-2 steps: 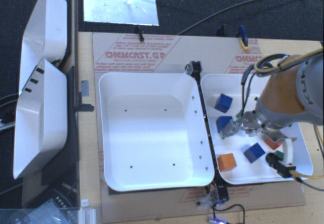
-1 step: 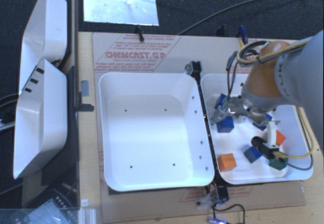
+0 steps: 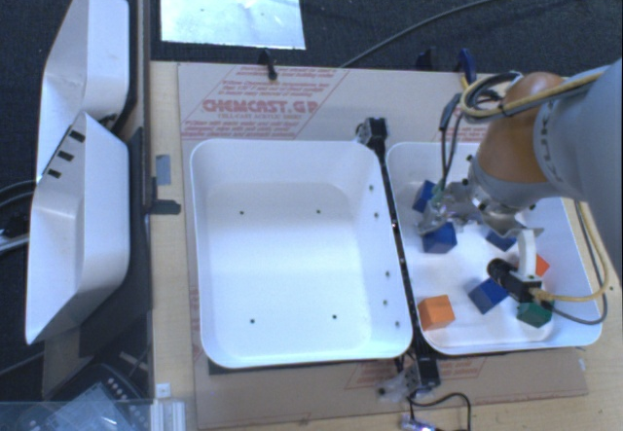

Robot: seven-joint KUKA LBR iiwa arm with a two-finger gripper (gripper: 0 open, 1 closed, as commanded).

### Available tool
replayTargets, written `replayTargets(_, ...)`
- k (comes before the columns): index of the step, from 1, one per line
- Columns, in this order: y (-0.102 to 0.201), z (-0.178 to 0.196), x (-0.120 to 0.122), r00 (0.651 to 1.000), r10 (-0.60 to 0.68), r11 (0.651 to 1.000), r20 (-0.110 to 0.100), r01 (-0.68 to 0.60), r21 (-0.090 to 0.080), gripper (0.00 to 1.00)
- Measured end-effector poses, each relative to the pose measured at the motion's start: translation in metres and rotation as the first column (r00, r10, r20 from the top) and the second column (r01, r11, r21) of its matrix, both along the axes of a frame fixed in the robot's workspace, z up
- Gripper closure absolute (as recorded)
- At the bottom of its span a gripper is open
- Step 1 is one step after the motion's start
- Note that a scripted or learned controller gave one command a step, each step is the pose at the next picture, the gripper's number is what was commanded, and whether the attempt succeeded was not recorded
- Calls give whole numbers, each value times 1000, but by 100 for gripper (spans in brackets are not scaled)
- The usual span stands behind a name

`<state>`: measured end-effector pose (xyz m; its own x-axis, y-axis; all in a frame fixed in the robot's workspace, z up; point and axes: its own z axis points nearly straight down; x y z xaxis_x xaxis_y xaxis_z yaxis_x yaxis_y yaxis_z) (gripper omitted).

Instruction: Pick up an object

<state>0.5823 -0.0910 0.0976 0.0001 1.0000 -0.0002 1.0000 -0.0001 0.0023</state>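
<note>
My gripper (image 3: 435,213) reaches down into the right bin (image 3: 487,337), at its left side. It sits between two blue blocks. One blue block (image 3: 439,238) lies just below the gripper tip and touches it or nearly so. The other blue block (image 3: 424,196) lies just above the tip. The grey wrist with its orange band (image 3: 511,142) covers the upper part of the bin. The view does not show whether a block is held.
The right bin also holds an orange block (image 3: 435,311) near its front, a blue block (image 3: 486,296), a green block (image 3: 533,313) at the front right, a small orange piece (image 3: 541,267) and another blue block (image 3: 501,242). The left bin (image 3: 292,254) stands alongside. Yellow cables (image 3: 589,244) loop along the right rim.
</note>
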Motion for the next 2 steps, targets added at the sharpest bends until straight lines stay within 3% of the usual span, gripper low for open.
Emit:
replayTargets(1, 96, 93, 36, 1000, 9, 1000, 7, -9, 3, 100)
replayTargets(2, 151, 89, 36, 1000, 5, 1000, -2, -5, 1, 100)
